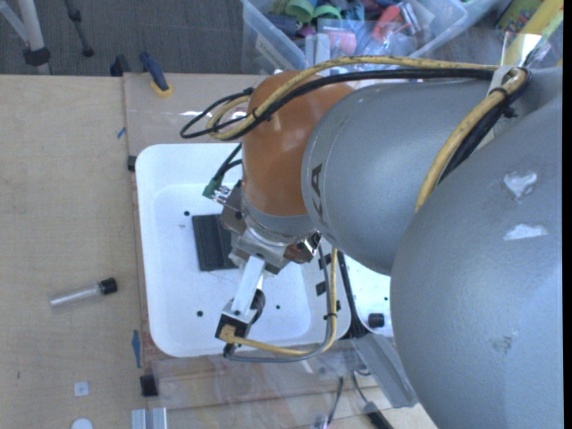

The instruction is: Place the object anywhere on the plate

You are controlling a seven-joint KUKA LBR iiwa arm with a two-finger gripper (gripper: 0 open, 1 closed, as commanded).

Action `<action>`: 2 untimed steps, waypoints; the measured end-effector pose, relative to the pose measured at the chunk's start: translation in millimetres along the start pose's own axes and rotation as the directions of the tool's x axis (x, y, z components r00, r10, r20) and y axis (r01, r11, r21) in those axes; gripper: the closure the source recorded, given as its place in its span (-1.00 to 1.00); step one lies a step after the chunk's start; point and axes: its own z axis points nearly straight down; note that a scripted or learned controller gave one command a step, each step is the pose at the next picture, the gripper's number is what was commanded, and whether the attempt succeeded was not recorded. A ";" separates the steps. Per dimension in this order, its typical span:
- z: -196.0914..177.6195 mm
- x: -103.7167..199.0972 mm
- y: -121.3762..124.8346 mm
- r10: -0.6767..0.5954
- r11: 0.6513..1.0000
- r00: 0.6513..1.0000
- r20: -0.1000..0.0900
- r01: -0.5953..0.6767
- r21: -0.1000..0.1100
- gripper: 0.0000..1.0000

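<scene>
Much of the shallow white left bin (165, 266) hides under the grey-orange arm (375, 150). Whether the claw is open or closed, I cannot tell.

Pale wooden bench (54, 195) taking up left of frame. Browner board (134, 114) lying on it, carrying white bin (170, 275) at centre-left. Silver tube with black cap (82, 291) lying at left, well apart from bin. Blue clamp (157, 76) resting near upper edge. Small black block (148, 385) sitting near bin's lower-left corner.
</scene>
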 end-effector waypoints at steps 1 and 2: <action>137.9 -0.8 -0.6 0.212 0.977 0.977 -0.003 -0.212 -0.001 1.00; 140.8 -66.2 38.9 -0.188 0.982 0.982 -0.013 0.187 -0.019 1.00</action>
